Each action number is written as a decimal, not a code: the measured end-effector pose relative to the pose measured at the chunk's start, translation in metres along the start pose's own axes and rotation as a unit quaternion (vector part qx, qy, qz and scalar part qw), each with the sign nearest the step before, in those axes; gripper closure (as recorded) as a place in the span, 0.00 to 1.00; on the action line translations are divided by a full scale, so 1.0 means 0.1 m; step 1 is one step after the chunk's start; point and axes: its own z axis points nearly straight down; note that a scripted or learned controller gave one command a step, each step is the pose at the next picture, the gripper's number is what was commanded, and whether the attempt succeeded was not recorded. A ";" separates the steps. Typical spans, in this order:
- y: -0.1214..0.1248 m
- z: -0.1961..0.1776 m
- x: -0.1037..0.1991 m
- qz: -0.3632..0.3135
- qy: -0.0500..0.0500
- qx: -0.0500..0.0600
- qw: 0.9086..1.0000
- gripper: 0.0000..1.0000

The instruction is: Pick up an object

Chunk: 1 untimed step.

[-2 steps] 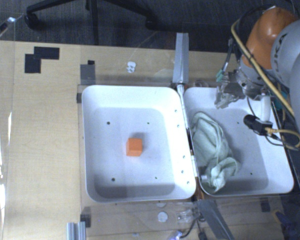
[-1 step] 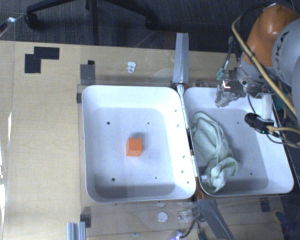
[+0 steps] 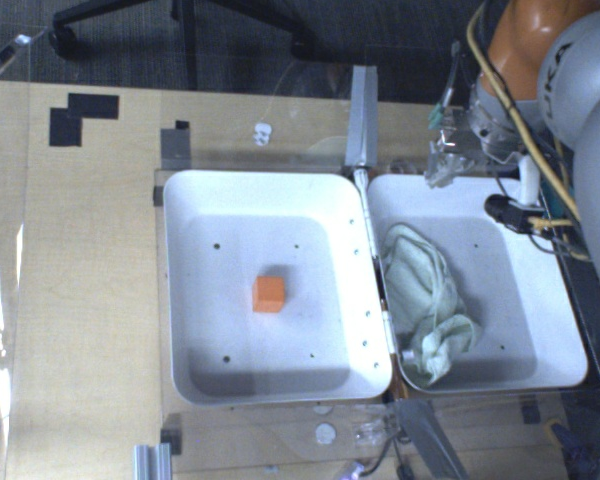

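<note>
camera view: gripper above cloth (right bin)

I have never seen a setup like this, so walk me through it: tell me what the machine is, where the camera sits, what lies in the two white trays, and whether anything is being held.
The picture comes from one fixed camera above the bench, looking down at a slant. The grey machine with the orange band on the right is a robot arm; its gripper, a two-finger claw, hangs over the far edge of the right bin. I cannot tell whether its fingers are open or shut, and nothing shows between them. The left bin holds a small orange cube near its middle. The right bin holds a crumpled pale cloth along its left side. Both lie apart from the gripper.
</note>
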 end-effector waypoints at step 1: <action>0.02 -0.08 0.02 -0.005 -0.001 0.000 1.000 1.00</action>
